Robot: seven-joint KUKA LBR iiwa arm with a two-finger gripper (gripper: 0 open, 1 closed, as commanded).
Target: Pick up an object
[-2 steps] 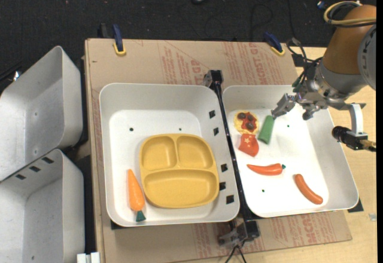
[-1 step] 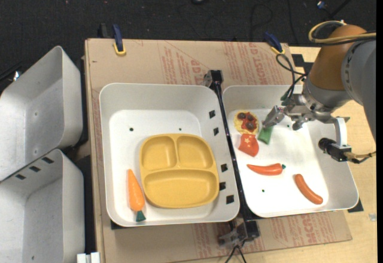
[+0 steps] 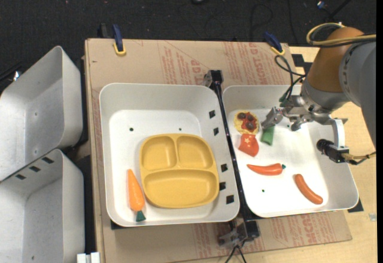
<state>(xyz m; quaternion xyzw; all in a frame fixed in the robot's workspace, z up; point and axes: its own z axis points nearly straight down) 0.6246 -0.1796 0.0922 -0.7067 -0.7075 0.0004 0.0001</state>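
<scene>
A toy sausage point(image 3: 308, 189) and red chili pepper point(image 3: 265, 168) lay at the near side of the right bin point(image 3: 344, 166). Farther back, the gripper point(image 3: 270, 124) hovered over a small green piece point(image 3: 267, 135), which sat just below its tips, seemingly between them; whether it was clenched I could not tell.

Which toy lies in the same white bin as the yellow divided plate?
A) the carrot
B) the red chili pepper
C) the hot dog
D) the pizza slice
A: the carrot lies in the left bin just beside the yellow plate, while the hot dog, chili pepper and pizza slice all lie in the right bin.
</scene>
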